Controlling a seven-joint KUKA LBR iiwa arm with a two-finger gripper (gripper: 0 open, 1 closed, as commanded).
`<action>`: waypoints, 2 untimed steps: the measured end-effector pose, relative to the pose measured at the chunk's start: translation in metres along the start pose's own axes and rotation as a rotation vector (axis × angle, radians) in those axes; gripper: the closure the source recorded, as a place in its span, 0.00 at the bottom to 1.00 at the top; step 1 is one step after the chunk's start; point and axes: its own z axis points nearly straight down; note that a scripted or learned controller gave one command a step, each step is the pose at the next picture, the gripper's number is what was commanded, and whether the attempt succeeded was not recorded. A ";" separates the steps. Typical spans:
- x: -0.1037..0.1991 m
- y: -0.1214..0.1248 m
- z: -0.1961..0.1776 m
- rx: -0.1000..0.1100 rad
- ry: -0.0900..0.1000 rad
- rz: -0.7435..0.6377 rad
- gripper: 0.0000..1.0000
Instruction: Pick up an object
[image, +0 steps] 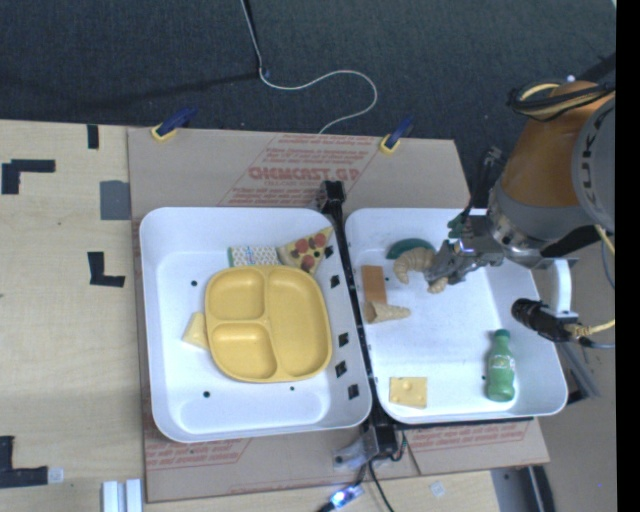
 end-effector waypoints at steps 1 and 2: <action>0.048 -0.027 0.007 0.001 0.001 -0.001 1.00; 0.103 -0.046 0.006 0.000 0.001 -0.003 1.00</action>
